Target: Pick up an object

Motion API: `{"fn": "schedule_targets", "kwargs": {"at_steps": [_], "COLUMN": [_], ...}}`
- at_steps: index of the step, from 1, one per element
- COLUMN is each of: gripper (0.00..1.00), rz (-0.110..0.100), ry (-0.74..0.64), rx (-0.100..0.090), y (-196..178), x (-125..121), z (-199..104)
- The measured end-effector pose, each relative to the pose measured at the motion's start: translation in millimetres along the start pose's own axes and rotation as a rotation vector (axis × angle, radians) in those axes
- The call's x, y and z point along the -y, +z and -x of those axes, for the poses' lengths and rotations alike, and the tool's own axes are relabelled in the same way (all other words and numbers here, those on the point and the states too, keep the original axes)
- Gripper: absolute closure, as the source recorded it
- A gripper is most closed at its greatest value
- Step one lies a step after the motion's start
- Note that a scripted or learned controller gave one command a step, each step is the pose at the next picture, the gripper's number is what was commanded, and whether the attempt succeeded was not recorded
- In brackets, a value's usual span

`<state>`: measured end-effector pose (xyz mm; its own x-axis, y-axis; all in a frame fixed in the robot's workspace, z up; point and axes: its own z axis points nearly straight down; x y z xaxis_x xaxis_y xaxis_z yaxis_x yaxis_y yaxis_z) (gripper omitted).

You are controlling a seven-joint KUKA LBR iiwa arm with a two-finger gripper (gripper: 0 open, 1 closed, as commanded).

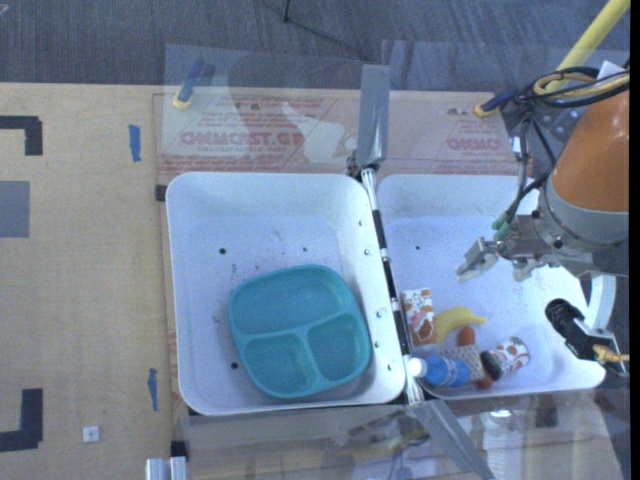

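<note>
A cluster of small objects lies in the near corner of the right bin [440,218]: a yellow banana [458,320], a small printed carton [419,313] just beside it, a blue bottle [443,371] with a white cap, a red item [467,338] and a patterned can [508,356] on its side. The left bin [200,218] on the counter [80,268] holds a teal divided tray [297,330]. The end effector [487,256] hangs over the right bin, above and apart from the banana, its fingers spread open with nothing between them.
</note>
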<state>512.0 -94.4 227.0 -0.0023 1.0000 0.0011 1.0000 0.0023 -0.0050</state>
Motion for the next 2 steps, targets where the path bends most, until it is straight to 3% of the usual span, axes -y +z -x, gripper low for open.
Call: {"fn": "schedule_targets", "kwargs": {"at_steps": [1, 2], "gripper": [0.00, 0.00], "rz": [0.003, 0.003], "ry": [0.067, 0.091], "rx": [0.001, 0.001], "y": [131.2, 12.1], "x": [-18.5, 9.5], "z": [10.1, 73.5]}}
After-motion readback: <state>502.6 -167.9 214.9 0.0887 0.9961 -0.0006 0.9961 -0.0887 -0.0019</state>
